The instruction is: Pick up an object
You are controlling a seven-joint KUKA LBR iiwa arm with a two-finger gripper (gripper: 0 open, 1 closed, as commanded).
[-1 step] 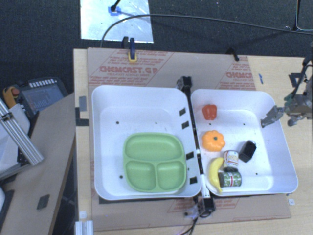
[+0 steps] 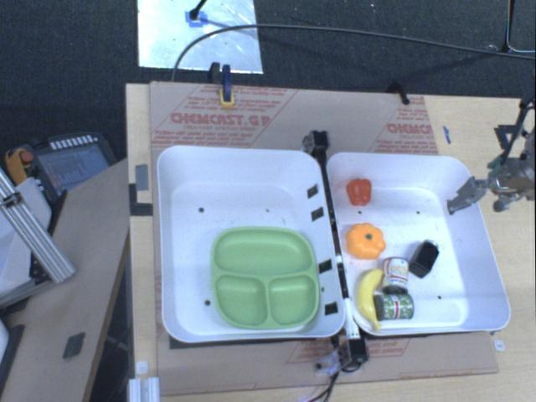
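Observation:
The right bin (image 2: pixel 490 266) holds a red pepper (image 2: pixel 358 191) at its far left and an orange pumpkin-like toy (image 2: pixel 366 240) below that. A black block (image 2: pixel 424 258), a small white and red can (image 2: pixel 395 272), a yellow banana (image 2: pixel 368 298) and a dark can with a green label (image 2: pixel 394 306) lie together near the front. My gripper (image 2: pixel 479 191) hangs over the right bin's far right rim, apart from all of these, and I see nothing in it.
The left bin (image 2: pixel 180 224) bears a green divided plate (image 2: pixel 266 276) in its front half. A black clip strip (image 2: pixel 322 216) runs along the seam between the bins. A pendant (image 2: pixel 71 162) sits on a side table at the left.

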